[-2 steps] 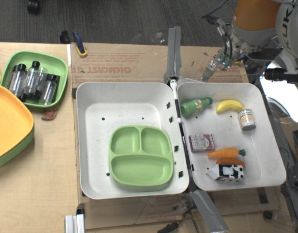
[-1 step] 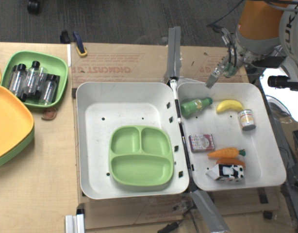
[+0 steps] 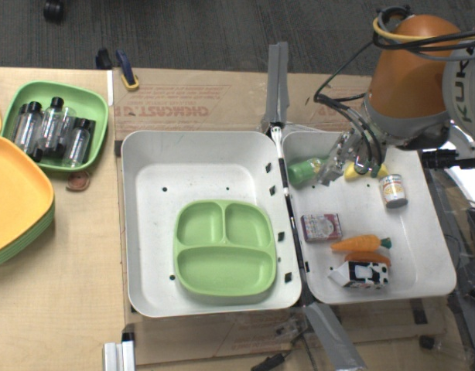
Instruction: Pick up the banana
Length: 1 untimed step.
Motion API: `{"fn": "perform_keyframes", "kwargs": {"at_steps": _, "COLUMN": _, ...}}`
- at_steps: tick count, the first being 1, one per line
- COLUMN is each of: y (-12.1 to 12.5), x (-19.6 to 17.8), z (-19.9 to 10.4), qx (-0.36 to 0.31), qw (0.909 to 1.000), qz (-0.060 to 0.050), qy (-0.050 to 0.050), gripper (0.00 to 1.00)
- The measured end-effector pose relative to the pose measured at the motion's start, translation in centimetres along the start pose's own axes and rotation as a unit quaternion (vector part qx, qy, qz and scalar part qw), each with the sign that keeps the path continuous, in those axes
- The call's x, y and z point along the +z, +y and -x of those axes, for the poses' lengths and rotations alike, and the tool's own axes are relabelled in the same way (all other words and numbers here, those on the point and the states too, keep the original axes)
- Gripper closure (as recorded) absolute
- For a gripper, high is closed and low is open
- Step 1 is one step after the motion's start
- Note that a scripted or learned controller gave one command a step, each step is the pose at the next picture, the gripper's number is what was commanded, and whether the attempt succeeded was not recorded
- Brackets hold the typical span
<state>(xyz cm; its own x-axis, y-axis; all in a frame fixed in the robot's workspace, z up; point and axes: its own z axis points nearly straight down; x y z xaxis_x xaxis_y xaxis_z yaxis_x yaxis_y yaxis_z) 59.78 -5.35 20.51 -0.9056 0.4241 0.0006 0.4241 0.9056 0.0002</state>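
The banana (image 3: 355, 173) lies at the back of the right bin (image 3: 423, 284). Only small yellow parts of it show beneath the arm's wrist. My gripper (image 3: 348, 163) is low over the banana, hanging from the orange and grey arm that reaches in from the right. The gripper's metal parts cover most of the fruit, and whether it has hold of the banana is not visible.
Around the banana lie a green item (image 3: 302, 171) to its left and a small white bottle (image 3: 393, 191) to its right. Nearer the front are a red packet (image 3: 321, 227), a carrot (image 3: 360, 244) and a milk carton (image 3: 362, 274). A green divided plate (image 3: 224, 249) sits in the left bin (image 3: 145, 207).
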Motion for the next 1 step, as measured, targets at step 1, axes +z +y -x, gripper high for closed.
{"fn": "perform_keyframes", "kwargs": {"at_steps": 1, "y": 1.72, "x": 1.14, "z": 4.47, "qx": -0.141, "qw": 0.9899, "qz": 0.001, "qy": -0.002, "gripper": 1.0}}
